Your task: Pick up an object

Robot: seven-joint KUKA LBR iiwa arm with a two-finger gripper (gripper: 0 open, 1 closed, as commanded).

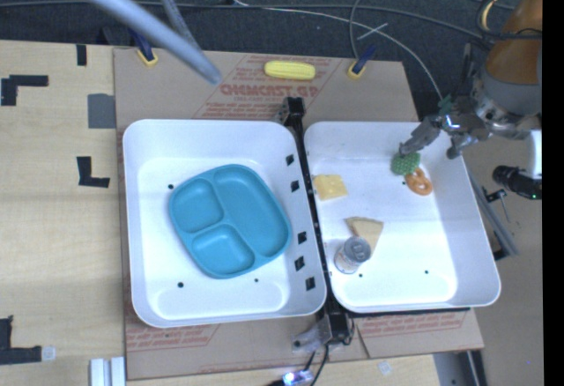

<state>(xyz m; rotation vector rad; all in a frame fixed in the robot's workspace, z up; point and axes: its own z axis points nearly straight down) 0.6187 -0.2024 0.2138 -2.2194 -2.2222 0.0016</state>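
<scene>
Green object (405, 164), small, knobbly

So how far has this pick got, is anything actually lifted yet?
Done so far: the arm has reached over the right bin, with the gripper at its upper right corner. In hand: nothing visibly. The gripper sits just above the green object and orange piece, both lying on the bin floor. Whether the jaws are open is unclear. Left: closing on an object and lifting it.

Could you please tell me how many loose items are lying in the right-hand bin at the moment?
5: a yellow block near the divider, a tan wedge, a clear cup beside it, and a green piece and orange ring by the gripper.
</scene>
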